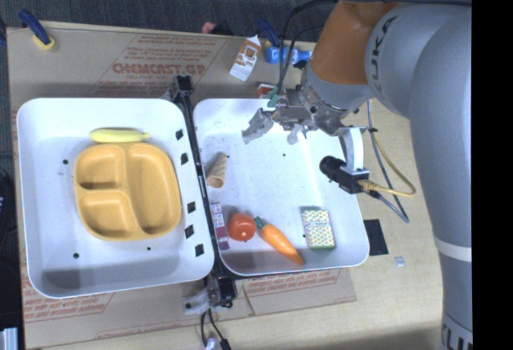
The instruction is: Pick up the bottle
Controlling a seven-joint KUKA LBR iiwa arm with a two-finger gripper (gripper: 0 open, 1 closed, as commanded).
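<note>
My gripper [276,129] hangs over the upper part of the right bin [353,248], its two grey fingers spread and open with nothing between them. No plain bottle shape stands out. A small dark reddish item with a pale label [221,235] lies against the right bin's left wall beside the tomato; I cannot tell whether it is the bottle. It sits well below and to the left of the gripper.
The right bin holds a tan cone [216,170], a red tomato [242,227], an orange carrot [279,240] and a green-yellow box [318,228]. In the left bin [32,180] sit a yellow divided plate [128,190] and a banana [120,134]. Black cable fitting [343,173] hangs at right.
</note>
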